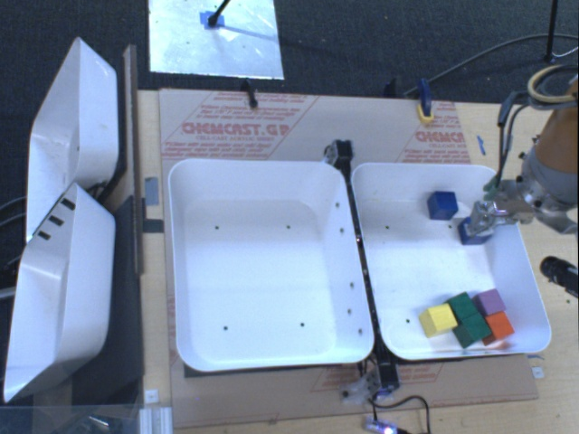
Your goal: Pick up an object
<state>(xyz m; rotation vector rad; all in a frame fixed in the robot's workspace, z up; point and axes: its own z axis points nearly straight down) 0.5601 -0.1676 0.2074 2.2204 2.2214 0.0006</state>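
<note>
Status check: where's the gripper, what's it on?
Gripper low in right bin, over a blue block. Second blue block close beside it. Grasp unconfirmed.

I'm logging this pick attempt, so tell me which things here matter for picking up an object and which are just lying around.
Job in hand:
- gripper, over the right bin
- blue block
- yellow block
- green blocks
- purple block
- orange block

Lying about:
- left bin
- metal sheet
- yellow clamp

Bright, even overhead light; white bins [271,174] glare; perhaps slightly soft.
</note>
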